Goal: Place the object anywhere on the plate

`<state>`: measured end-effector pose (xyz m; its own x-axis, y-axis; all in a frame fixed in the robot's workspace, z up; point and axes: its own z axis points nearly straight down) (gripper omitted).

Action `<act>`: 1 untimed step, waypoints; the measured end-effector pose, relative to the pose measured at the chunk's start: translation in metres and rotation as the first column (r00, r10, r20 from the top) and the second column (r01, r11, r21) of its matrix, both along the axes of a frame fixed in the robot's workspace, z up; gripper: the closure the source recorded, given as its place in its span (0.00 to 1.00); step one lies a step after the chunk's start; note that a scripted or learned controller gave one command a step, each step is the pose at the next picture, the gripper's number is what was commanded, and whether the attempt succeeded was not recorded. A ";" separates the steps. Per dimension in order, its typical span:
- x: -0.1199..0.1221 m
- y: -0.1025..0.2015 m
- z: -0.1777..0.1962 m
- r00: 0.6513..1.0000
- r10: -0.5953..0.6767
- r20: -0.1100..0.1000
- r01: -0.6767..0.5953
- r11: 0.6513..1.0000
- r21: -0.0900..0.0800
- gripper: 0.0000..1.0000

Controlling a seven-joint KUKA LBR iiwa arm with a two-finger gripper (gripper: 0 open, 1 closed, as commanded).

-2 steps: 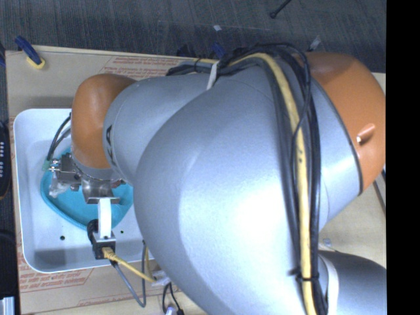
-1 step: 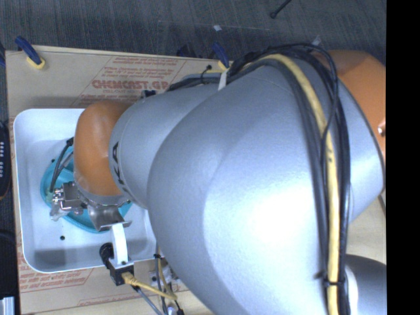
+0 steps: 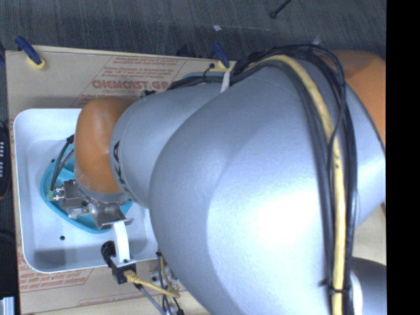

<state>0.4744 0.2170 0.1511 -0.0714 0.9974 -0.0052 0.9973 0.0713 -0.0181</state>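
Observation:
A blue plate [image 3: 51,184] lies in the left white bin [image 3: 29,176]; I see only its left rim and a sliver of its front edge. My gripper [image 3: 80,201] hangs straight over the plate, its metal base and cables pointing down at it. The orange band [image 3: 95,143] and the grey arm [image 3: 249,189] cover the rest of the plate and whatever lies beneath the gripper.
The arm's bulk spans the middle and right of the view, over the right bin. Brown cardboard [image 3: 131,77] lies under the bins, held by blue clamps [image 3: 29,51]. A small dark speck [image 3: 62,237] sits on the left bin's floor. Cables [image 3: 154,287] hang by the front edge.

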 end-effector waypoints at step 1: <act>0.048 -0.010 0.182 0.997 -0.071 0.021 0.071 0.997 0.008 1.00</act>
